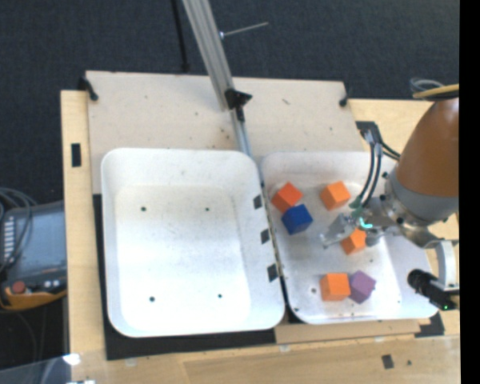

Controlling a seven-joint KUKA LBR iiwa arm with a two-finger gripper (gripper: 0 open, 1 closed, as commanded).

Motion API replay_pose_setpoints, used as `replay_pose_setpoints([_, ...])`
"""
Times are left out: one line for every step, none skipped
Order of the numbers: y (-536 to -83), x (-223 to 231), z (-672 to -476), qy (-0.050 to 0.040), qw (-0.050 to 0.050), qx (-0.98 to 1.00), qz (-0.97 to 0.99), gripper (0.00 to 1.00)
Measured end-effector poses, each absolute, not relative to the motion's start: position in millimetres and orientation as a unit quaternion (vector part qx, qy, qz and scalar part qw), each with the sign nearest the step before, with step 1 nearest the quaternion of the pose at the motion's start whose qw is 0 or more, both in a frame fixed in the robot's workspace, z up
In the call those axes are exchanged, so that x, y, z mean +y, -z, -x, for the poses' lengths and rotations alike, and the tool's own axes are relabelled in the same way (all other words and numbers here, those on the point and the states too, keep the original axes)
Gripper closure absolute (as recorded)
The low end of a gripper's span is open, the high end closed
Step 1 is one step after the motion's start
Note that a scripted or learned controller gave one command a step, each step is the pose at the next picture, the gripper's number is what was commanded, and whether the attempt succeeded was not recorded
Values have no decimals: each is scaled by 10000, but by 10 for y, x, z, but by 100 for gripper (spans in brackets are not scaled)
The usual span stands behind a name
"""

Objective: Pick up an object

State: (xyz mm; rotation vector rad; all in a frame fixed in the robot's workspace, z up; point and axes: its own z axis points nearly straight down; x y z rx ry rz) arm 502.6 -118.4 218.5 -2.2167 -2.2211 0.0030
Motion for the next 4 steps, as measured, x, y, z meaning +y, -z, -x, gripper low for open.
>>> replay_pose_setpoints([-2203,-1190,-5035,4,-4,-7066,7076,0])
replay_pose_setpoints([-1746,-1278,-5035,-17,15,-7065,7077,0])
replay_pose_setpoints([-1111,-1301,-5028,-20,18,-7068,7075,0])
replay_pose_setpoints([-979,-1317,-5036,-1,-11,-7060,7082,0])
